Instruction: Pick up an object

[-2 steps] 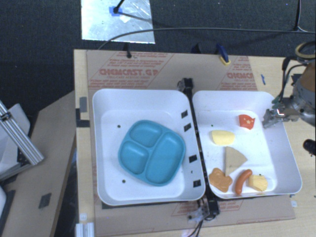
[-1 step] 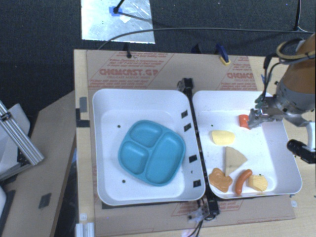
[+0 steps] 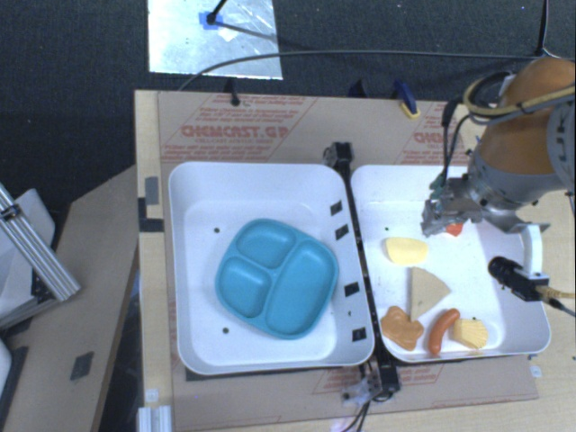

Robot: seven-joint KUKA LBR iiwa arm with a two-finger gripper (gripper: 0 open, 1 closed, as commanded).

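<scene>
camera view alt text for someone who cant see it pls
A grey robot arm's gripper hovers over the right white bin above a small red object, near yellow, tan and orange toy food pieces. The left white bin holds a blue sectioned plate.

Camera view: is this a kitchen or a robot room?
Probably a robot lab, not a kitchen. A grey and orange robot arm reaches over two white bins, the food pieces look like toys, and cables and clamps sit on a cardboard-covered bench.
</scene>
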